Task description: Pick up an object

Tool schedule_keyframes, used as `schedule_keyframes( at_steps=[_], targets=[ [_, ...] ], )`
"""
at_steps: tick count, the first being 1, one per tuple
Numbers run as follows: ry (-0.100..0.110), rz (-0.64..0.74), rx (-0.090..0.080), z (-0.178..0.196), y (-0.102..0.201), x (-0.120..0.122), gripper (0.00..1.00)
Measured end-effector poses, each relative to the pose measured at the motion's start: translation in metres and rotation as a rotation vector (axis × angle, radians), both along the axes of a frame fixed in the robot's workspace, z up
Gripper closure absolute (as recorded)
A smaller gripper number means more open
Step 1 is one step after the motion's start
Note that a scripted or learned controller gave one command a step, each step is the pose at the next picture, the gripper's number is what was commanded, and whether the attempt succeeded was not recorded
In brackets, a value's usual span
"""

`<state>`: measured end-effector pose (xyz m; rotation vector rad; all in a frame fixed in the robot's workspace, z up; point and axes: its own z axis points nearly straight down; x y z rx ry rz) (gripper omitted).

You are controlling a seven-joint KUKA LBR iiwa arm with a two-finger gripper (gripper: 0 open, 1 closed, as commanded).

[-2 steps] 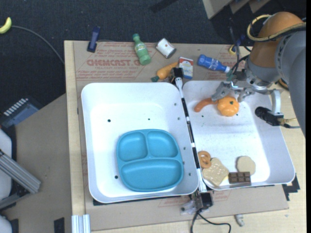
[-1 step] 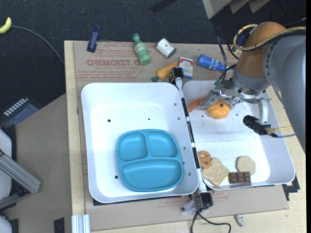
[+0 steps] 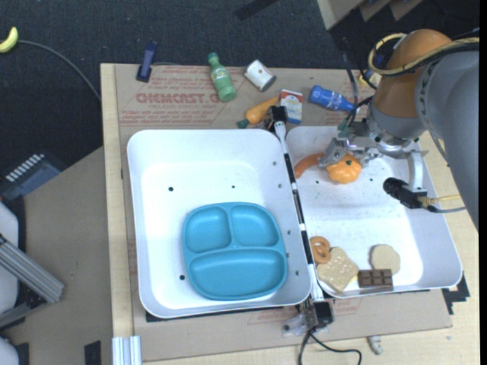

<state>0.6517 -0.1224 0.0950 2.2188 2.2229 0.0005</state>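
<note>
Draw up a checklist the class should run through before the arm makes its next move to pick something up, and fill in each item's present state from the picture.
1. Hand is over the right bin: ok.
2. Hand is at a target: ok, it sits right at the orange pumpkin-like toy.
3. Toy is between the fingers: cannot tell, the wrist hides the tips.
4. Toy has room around it: not ok, an orange carrot-shaped piece lies just beside it.
5. Other food toys are out of the way: ok, the pretzel and toast lie at the bin's near end.
</note>
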Motion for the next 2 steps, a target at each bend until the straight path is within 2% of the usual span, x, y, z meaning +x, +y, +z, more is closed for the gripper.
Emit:
schedule_keyframes(
  at_steps=[1, 2],
  targets=[
    [0.003, -0.003, -0.001, -0.01, -0.07, -0.02, 1.0],
    [-0.002, 0.0, 0.002, 0.091, 0.047, -0.034, 1.0]
  ],
)
